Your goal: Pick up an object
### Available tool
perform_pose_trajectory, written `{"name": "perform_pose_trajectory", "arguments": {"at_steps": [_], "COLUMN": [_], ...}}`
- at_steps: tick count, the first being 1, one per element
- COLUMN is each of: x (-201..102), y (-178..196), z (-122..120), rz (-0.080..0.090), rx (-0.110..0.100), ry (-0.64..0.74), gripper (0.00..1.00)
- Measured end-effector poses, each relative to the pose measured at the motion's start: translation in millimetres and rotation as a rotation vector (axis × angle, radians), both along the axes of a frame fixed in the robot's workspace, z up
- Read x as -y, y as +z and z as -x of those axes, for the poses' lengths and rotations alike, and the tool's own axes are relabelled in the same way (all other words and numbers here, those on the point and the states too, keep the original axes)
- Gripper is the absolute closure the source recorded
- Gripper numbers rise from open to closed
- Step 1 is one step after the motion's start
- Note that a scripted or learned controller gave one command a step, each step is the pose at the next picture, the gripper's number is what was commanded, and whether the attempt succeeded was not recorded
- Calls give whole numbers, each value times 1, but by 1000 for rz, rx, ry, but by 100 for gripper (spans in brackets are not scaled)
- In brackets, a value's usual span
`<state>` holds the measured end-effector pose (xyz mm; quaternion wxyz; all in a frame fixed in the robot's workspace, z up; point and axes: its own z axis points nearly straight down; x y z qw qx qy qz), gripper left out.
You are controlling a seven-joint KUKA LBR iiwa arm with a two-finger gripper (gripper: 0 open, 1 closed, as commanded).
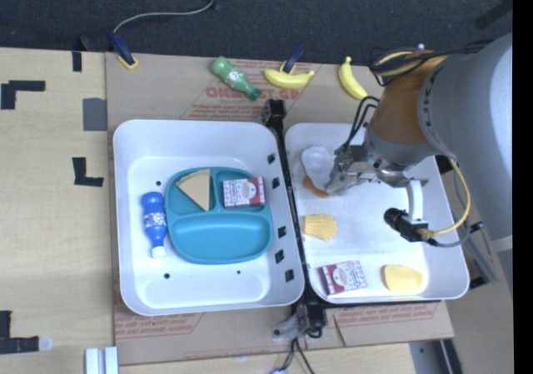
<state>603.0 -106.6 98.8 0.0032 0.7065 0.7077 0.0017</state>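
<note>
Because the single camera looks down on both bins at a slant, you read the whole workspace from this one view. The arm (pixel 416 114) reaches in from the right, and its gripper (pixel 343 174) is lowered into the upper left part of the right bin (pixel 450 281). There it sits just beside a clear, crumpled piece of plastic (pixel 316 160) and a small orange item (pixel 316 188) that is partly hidden beneath it. You cannot tell from this view how the gripper is set or whether it has hold of anything; treat the grasp as unconfirmed.

Note the remaining candidates in the right bin: a ridged yellow chip (pixel 321 226) near the left wall, a red and white packet (pixel 341 277) at the front, and a yellow lump (pixel 403 278) beside it. These lie well apart from one another, which leaves room for a descent onto any of them.

The left bin (pixel 133 281) holds a blue divided tray (pixel 221 239) carrying a yellow wedge (pixel 196 187) and a small red carton (pixel 244 192), with a blue bottle (pixel 153 222) lying against the tray's left edge.

Outside the bins, on the cardboard behind them, lie a green bottle (pixel 234 77) and two bananas (pixel 288 77) (pixel 352 81).

Judged from the gripper's position, the likely target is the plastic or the orange item; expect thin, yielding plastic to slip.
</note>
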Motion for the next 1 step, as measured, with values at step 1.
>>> {"name": "perform_pose_trajectory", "arguments": {"at_steps": [1], "x": [0], "y": [0], "z": [0], "rz": [0], "rx": [0], "ry": [0], "gripper": [0]}}
